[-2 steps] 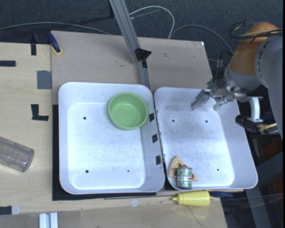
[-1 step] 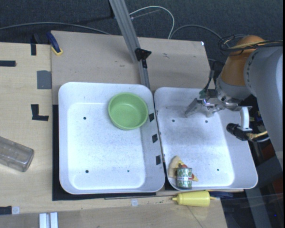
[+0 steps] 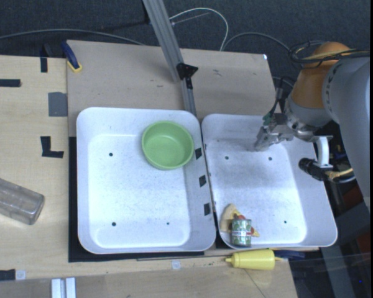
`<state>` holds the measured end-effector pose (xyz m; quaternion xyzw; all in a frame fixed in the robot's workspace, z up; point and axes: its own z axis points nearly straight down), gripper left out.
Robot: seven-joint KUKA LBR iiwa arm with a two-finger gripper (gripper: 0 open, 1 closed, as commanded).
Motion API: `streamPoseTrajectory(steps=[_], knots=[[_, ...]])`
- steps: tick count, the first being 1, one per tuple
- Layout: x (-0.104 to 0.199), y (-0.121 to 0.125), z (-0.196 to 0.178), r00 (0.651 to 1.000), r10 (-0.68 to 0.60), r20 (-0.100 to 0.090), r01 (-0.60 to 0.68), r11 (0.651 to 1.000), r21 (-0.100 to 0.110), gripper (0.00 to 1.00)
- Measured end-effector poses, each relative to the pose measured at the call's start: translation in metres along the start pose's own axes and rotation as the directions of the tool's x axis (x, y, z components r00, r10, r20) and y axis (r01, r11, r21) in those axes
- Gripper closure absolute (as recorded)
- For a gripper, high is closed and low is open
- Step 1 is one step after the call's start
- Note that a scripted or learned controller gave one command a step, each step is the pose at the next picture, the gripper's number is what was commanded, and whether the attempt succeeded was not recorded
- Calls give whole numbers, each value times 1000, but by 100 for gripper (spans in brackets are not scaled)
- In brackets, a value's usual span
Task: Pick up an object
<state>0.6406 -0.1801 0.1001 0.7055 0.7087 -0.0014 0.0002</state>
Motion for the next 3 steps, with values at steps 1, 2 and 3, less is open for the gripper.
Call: streamPoseTrajectory(steps=[1, 2, 3], knots=[[9, -4, -57, 1000, 3, -2, -3, 1000, -6, 100], [11, 2, -100, 1000, 2, -2, -2, 1000, -6, 100], [11, 3, -153, 1000, 3, -1, -3, 1000, -7, 100]])
